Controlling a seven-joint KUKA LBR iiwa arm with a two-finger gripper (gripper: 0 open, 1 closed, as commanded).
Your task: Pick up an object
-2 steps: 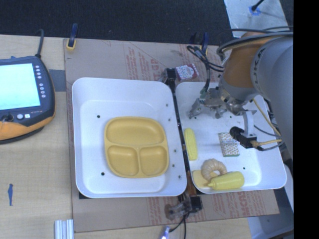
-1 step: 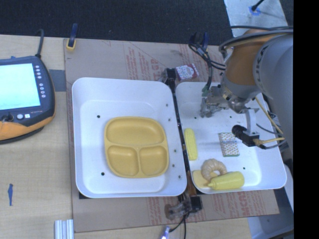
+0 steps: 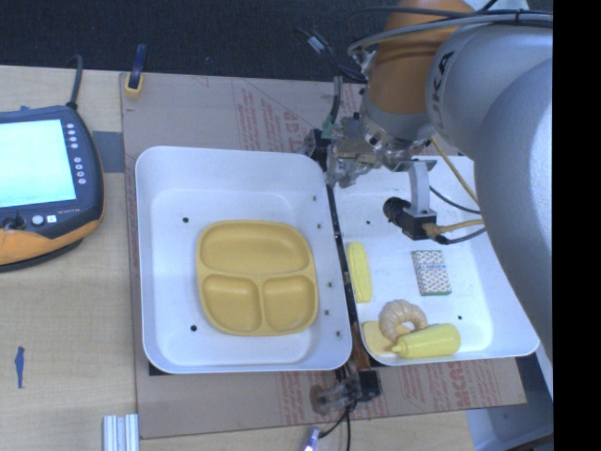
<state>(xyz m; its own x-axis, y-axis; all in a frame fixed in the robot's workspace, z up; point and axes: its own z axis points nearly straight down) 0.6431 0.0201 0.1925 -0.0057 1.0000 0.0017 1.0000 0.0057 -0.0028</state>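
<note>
The right bin [image 3: 470, 252] holds several small objects. A yellow corn cob [image 3: 359, 272] lies along the bin's left wall. A small patterned packet [image 3: 431, 272] rests further right. At the front, a pale curled shrimp-like piece [image 3: 402, 317] and a yellow bottle [image 3: 427, 342] lie together on a flat yellow piece [image 3: 375, 343]. My gripper [image 3: 349, 164] hangs over the far left corner of the right bin, well behind the corn cob, with the grey arm and its orange band above it. Nothing is visibly held.
The left bin [image 3: 160, 252] holds a yellow divided plate [image 3: 255, 277]. A teach pendant [image 3: 42, 181] lies on the bench at the left. Cables run around the wrist, and a black fitting [image 3: 409, 216] hangs over the right bin. The big grey arm covers the bin's right side.
</note>
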